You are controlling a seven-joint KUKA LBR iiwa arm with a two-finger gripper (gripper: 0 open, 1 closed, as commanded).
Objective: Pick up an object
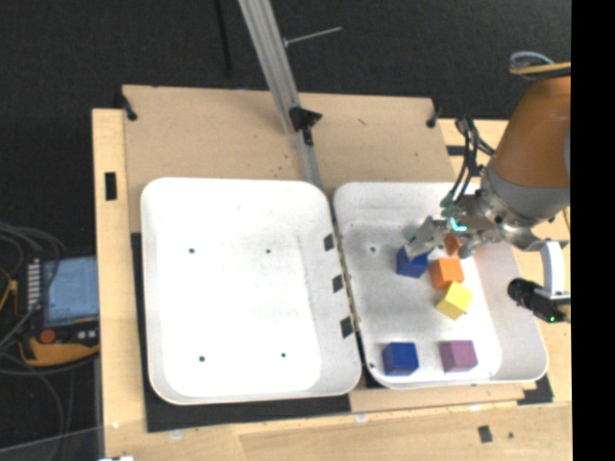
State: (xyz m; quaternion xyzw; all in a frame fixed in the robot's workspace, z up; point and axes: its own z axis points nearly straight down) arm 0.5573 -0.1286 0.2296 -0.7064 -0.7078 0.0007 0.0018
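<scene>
My gripper [434,238] sits low in the right bin [384,209], mid-right of frame, at a blue block [411,263] w/ an orange block [446,272] and yellow block [454,301] just below-right. Can't tell how the gripper is set or if anything's caught; the wrist hides it. I judge the blue block is the target since it's nearest. Another blue cube [400,357] and a purple cube [459,355] lie at the bin's lower edge, well apart, so easier picks. Left bin [231,286] is for drop-off, prob.

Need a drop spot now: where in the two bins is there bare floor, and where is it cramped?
The left bin offers bare floor wall to wall. In the right bin, the left strip is free. Crowded: blue block, orange block, yellow block under the gripper.
</scene>
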